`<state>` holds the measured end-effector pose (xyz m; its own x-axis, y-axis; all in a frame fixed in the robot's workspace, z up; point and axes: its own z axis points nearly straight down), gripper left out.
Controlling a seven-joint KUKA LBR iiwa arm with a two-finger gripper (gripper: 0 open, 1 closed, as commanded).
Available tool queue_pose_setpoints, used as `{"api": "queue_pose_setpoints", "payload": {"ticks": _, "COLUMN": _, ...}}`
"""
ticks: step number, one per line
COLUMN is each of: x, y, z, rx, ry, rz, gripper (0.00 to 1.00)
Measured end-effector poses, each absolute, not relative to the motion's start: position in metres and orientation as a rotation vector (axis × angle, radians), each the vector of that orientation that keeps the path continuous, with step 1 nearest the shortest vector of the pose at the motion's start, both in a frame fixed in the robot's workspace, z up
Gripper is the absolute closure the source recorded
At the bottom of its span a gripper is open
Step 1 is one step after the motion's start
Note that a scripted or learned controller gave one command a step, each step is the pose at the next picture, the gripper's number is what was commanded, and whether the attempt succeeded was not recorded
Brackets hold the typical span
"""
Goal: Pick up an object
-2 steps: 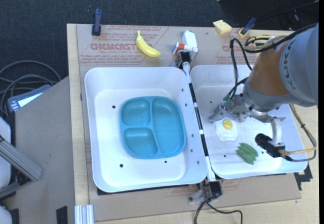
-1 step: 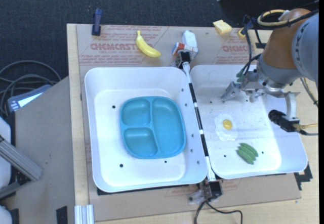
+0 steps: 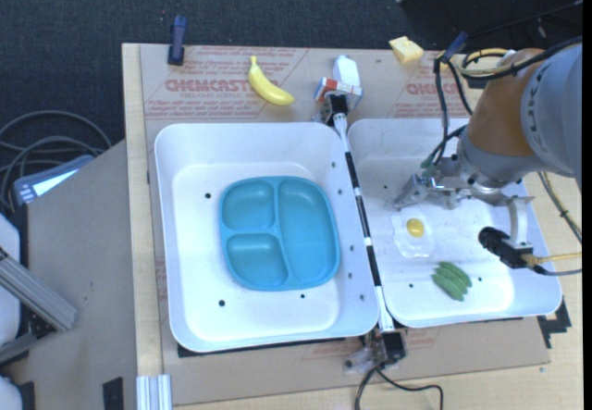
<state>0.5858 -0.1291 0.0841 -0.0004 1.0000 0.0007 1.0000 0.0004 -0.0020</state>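
In the right bin [image 3: 518,302] lie a toy fried egg [image 3: 413,234] near the middle and a green pea pod [image 3: 452,279] toward the front. My gripper [image 3: 413,192] hangs low over this bin, just behind the egg and a little to its left, with nothing seen in it. The grey arm with its orange band [image 3: 504,117] comes in from the right, above the bin's back half.
The left bin [image 3: 185,306] holds a blue divided plate [image 3: 277,232]. On the bench behind the bins lie a yellow banana [image 3: 268,84], a small white and red carton [image 3: 340,84], a yellow cheese wedge [image 3: 405,49] and a blue clip [image 3: 177,38].
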Motion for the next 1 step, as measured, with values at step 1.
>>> {"api": "queue_pose_setpoints", "payload": {"ticks": 1, "x": 0.519, "y": -0.1054, "z": 0.084, "rx": -2.221, "ry": -2.22, "rz": 0.001, "gripper": 0.0}}
